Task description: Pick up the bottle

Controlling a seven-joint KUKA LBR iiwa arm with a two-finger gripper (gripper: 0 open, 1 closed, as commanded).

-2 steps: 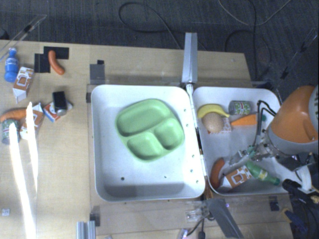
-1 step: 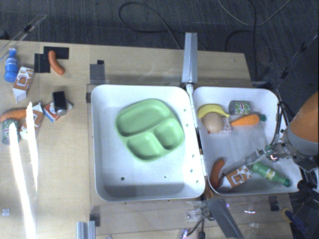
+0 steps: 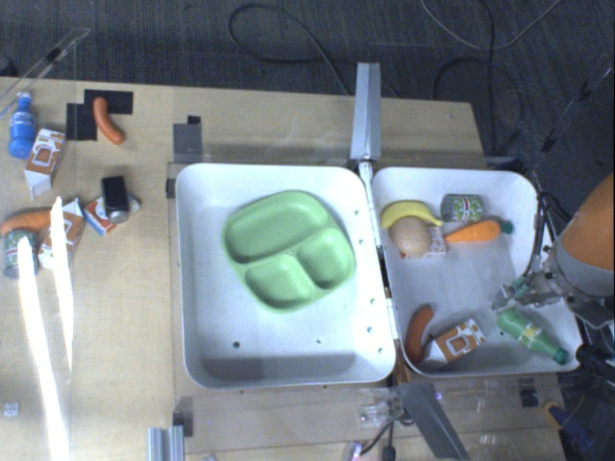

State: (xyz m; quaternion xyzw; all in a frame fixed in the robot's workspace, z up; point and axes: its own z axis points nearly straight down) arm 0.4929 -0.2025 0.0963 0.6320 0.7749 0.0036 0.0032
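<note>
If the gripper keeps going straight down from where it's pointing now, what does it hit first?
Most likely the green bottle, lying on its side in the right bin just below the gripper. Depth is unclear from this slanted view, so it may land beside the bottle's cap end.

Glossy green plastic bottle (image 3: 531, 337) in a smooth white bin (image 3: 524, 192); matt pale wood bench (image 3: 115, 353).

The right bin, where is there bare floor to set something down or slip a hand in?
In the right bin, bare floor runs across the middle, between the carrot above and the sausage, carton and green bottle below. The top row is crowded: banana, can, carrot. The claw crowds the right wall.
</note>
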